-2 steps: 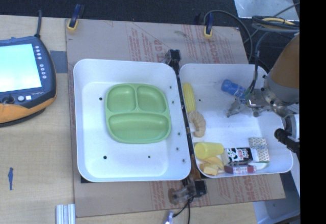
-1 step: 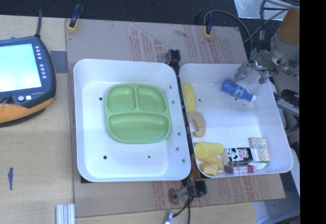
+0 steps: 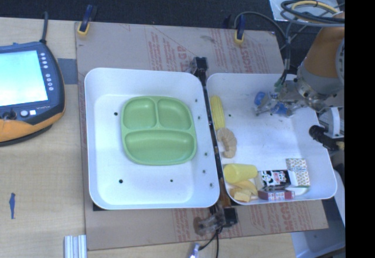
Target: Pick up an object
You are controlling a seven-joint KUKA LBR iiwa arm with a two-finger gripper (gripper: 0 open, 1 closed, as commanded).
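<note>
My gripper [image 3: 270, 105] hangs low over the far part of the right bin [image 3: 266, 139], reaching in from the right, with blue-tipped fingers [image 3: 260, 98] pointing left. Nothing shows between them. A yellow corn cob [image 3: 217, 112] lies along the bin's left wall, well left of the gripper. Below it sits a tan pastry-like piece [image 3: 227, 142]. Near the front are a yellow cup [image 3: 240, 173], yellow chunks [image 3: 243, 192], a black-and-white carton [image 3: 274, 178], a patterned small box [image 3: 298, 171] and a red-brown bar [image 3: 275, 194].
The left bin [image 3: 102, 133] holds a green divided plate [image 3: 157, 130]. A tablet-style pendant [image 3: 26, 90] lies at the bench's left edge. Clamps and a black bracket [image 3: 200, 65] sit between the bins at the back. Cables [image 3: 304, 9] loop behind the arm.
</note>
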